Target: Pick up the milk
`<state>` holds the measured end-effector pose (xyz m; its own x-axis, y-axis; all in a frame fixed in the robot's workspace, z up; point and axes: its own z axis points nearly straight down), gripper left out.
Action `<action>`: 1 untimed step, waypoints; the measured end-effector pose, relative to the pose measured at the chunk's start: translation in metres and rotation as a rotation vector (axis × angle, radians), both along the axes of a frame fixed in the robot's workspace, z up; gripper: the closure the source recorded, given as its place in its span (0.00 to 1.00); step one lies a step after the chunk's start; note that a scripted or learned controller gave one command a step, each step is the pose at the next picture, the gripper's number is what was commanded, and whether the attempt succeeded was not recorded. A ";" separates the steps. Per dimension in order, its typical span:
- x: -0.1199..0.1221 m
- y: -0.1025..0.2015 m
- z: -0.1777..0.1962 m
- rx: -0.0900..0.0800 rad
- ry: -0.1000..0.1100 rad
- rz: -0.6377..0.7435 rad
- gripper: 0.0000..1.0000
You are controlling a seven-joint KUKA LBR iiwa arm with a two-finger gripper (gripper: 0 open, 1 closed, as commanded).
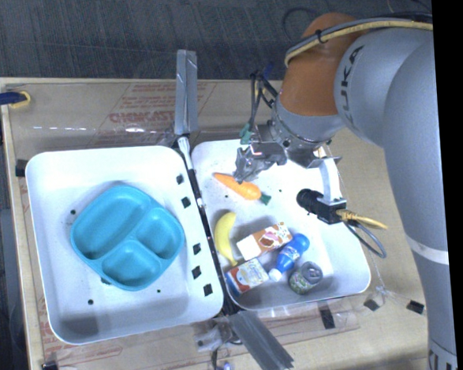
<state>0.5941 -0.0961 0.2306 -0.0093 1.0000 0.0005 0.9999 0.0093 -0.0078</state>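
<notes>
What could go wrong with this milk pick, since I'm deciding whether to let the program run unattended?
The two-finger gripper sits over the orange carrot at the far end of the right white bin, away from the small white-and-orange milk carton, so it may close on the carrot. The carton is wedged among the yellow banana, blue bottle and red-and-white carton; fingers could snag these.
</notes>
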 end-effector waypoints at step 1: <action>-0.029 -0.069 -0.138 0.000 -0.002 0.048 0.00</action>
